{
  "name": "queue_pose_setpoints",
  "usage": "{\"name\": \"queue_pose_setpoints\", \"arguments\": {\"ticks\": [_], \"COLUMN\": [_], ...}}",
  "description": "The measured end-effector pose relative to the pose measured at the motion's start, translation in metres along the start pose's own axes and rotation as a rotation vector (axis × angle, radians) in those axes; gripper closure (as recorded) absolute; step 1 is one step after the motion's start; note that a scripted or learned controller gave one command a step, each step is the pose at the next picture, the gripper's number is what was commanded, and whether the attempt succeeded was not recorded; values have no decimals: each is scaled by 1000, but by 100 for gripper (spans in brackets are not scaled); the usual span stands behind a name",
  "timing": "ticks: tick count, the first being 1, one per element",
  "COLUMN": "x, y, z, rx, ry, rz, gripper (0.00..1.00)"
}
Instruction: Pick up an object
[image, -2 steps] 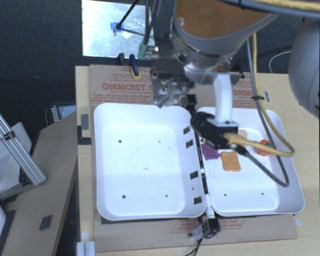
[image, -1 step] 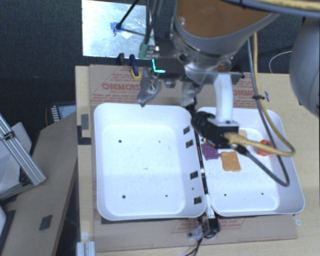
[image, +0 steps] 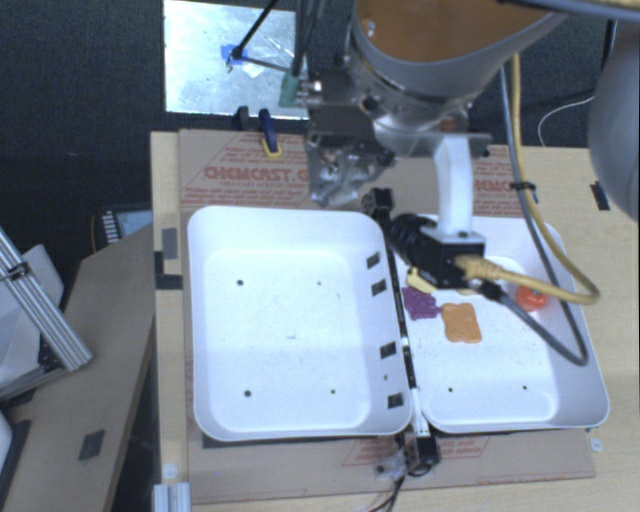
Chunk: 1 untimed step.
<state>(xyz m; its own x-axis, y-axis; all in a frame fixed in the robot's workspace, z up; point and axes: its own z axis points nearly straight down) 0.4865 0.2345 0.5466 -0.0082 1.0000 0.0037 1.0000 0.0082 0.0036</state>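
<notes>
My gripper hangs above the back rim of the left bin, near its far right corner, under the grey and orange wrist. Nothing shows in its grasp. In the right bin lie a flat tan-orange piece, a purple piece just left of it by the dividing wall, and a red-orange object toward the right, partly behind a cable. All three lie well right of and nearer than the gripper.
A cardboard sheet lies under both bins. A blue and yellow clamp sits at its back edge. Grey and yellow cables trail over the right bin. A metal rail stands at the far left.
</notes>
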Motion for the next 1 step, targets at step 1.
{"name": "queue_pose_setpoints", "arguments": {"ticks": [1], "x": [0], "y": [0], "z": [0], "rx": [1], "ry": [-1], "rz": [-1], "gripper": [0]}}
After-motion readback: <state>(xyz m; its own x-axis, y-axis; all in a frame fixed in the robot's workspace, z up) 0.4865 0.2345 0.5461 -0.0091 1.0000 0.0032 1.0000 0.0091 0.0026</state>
